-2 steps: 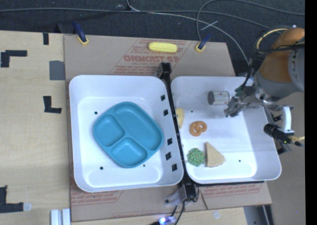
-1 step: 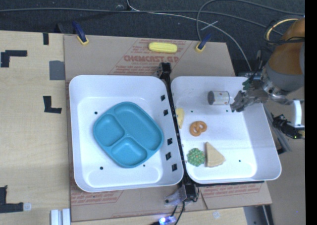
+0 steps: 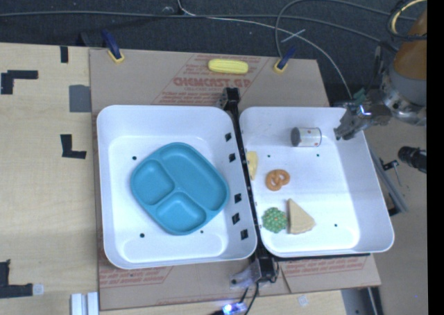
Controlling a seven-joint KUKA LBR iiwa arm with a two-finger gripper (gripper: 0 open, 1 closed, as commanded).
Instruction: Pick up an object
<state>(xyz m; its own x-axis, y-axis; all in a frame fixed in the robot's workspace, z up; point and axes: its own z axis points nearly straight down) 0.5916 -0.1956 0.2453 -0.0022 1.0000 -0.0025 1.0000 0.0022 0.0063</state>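
Note:
The right bin (image 3: 361, 189) holds a grey and white cylinder (image 3: 306, 137), a brown pretzel (image 3: 277, 180), a green bumpy ball (image 3: 275, 220), a tan wedge (image 3: 300, 218) and a pale yellow piece (image 3: 252, 165) against its left wall. My gripper (image 3: 352, 121) hangs over the bin's upper right rim, to the right of the cylinder and apart from it. Nothing shows between its fingers.
A blue sectioned plate (image 3: 179, 186) lies in the left bin (image 3: 114, 168). A yellow corn-like object (image 3: 227, 66) rests on the cardboard behind the bins. Clamps (image 3: 113, 48) hold the cardboard, and cables cross the dark back area.

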